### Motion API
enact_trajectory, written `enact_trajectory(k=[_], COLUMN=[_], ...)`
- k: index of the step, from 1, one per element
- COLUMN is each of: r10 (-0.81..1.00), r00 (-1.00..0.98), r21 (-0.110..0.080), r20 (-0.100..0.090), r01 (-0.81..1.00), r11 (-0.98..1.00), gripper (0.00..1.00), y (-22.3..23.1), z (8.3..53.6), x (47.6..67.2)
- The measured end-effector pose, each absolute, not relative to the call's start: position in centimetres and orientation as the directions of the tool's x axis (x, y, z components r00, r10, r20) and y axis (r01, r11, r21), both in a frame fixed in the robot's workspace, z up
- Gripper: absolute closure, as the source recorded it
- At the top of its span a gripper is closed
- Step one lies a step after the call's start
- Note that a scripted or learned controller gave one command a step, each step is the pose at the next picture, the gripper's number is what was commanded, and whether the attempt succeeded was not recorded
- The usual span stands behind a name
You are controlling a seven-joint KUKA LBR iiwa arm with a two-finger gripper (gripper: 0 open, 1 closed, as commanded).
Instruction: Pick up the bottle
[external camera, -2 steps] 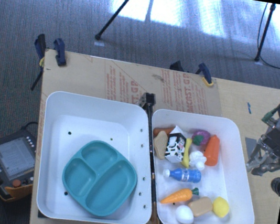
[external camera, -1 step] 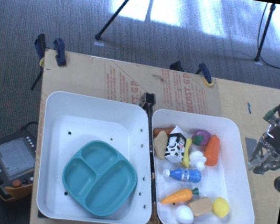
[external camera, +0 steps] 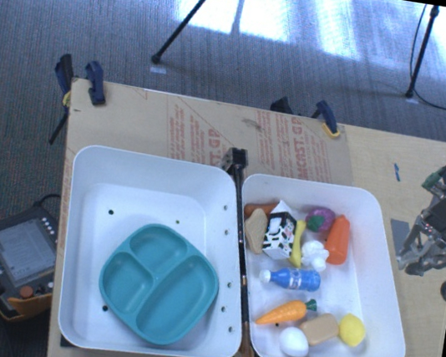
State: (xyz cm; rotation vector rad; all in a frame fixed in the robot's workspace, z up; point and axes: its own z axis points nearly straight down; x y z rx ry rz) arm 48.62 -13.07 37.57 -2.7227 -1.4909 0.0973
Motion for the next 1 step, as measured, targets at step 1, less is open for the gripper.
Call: enact_trajectory(k=[1], r10=[0.85], r00=[0.526], r21=[-0.063], r20=[-0.039], r01=[0.847], r11=[-0.528], gripper=[1.0], y=[-12.99], z=[38.35], x=[48.74])
